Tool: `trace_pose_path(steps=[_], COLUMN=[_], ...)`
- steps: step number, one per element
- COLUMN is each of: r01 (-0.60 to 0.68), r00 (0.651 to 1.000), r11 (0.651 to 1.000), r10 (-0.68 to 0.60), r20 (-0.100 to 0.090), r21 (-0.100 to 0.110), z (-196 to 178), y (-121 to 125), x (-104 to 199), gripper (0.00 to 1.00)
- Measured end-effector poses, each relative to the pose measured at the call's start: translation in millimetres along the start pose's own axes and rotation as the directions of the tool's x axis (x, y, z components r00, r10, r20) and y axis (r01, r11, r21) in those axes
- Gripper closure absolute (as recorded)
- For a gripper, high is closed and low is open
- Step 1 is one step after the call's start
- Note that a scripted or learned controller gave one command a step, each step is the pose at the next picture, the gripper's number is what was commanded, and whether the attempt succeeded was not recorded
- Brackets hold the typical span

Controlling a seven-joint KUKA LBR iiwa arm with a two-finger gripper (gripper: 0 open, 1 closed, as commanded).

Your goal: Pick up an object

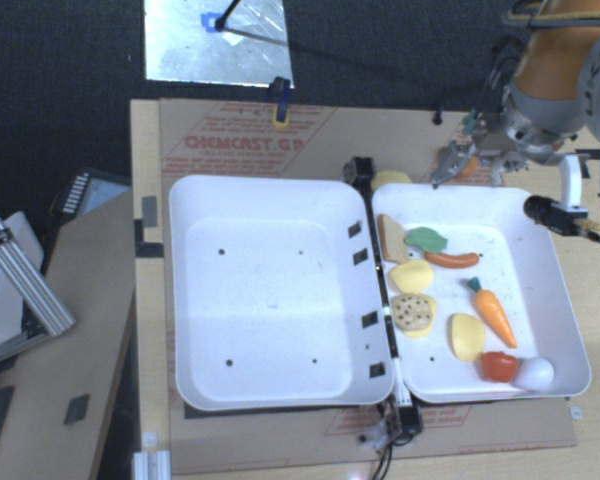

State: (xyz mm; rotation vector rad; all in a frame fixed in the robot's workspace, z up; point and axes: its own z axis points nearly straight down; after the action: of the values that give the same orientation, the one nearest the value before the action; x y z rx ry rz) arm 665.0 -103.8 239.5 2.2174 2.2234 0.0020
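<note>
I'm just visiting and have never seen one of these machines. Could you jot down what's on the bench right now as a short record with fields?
arm: grey with orange band, reaching in from the right
hand: above the far edge of the right bin, holding nothing visible
left bin: white, shallow
right bin contents: carrot, red sausage, green leaf, cookie, tomato, white egg, several pale yellow pieces
outside the bins: yellow item just beyond the right bin's far rim
</note>
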Motion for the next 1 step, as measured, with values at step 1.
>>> trace_pose_path(steps=[1], r01=[0.011], r00=[1.000], r11=[1.000], r10=[-0.011], r20=[-0.002], r21=[-0.012], z=[-101.0], y=[5.9], x=[96.3], gripper=[0.00])
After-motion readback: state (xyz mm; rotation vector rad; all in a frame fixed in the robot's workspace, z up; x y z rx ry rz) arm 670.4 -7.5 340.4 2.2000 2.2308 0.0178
